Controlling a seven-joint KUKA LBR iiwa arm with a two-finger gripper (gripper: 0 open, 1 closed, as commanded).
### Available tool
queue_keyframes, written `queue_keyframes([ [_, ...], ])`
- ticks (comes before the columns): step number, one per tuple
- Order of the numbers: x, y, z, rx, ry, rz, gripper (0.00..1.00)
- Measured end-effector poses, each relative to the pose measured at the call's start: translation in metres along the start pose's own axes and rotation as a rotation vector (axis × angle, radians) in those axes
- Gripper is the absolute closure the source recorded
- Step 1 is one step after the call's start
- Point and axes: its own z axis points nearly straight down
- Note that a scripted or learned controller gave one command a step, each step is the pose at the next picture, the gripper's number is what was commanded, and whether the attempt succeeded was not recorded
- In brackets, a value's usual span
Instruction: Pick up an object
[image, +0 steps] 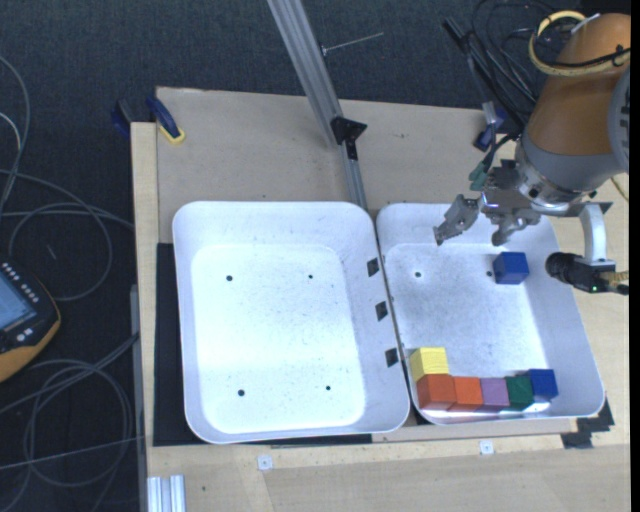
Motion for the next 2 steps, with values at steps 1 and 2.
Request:
queue_keyframes([
  [1,0.042,0.051,-0.001,-0.002,0.000,-0.001,0.00],
  [2,0.108,0.087,-0.140,-0.010,0.000,-0.001,0.00],
])
